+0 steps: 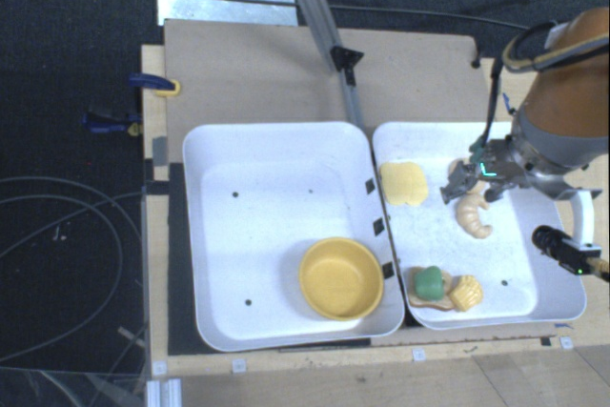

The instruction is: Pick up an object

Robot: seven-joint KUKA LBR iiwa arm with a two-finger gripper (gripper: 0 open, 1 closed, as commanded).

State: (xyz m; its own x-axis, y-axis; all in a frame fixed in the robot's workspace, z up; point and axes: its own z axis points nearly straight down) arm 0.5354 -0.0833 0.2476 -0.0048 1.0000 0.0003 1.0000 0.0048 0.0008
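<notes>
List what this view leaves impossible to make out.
- Gripper state: too small and dark, right above the croissant.
- Green piece and yellow piece: too small to identify.
- Arm's upper part: cut by the right edge.

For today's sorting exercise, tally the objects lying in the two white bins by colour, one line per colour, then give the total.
Yellow: 3 — bowl, flat yellow piece, small ridged piece
Tan: 2 — croissant, flat tan piece under the green one
Green: 1 — green piece
Total: 6
</notes>
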